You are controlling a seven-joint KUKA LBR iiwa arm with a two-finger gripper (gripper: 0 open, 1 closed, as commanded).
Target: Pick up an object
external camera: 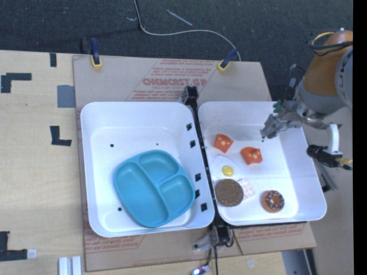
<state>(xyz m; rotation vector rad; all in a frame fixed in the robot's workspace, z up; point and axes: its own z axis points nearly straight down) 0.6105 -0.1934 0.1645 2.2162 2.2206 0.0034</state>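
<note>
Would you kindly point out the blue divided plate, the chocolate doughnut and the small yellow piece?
Blue divided plate (153, 187): camera view, central ridge.
Chocolate doughnut (273, 201): camera view, its ring.
Small yellow piece (227, 170): camera view, its top.

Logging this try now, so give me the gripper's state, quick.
Gripper: cannot be told; it hangs over the right bin, above and right of the orange blocks, with nothing seen between its fingers.
</note>
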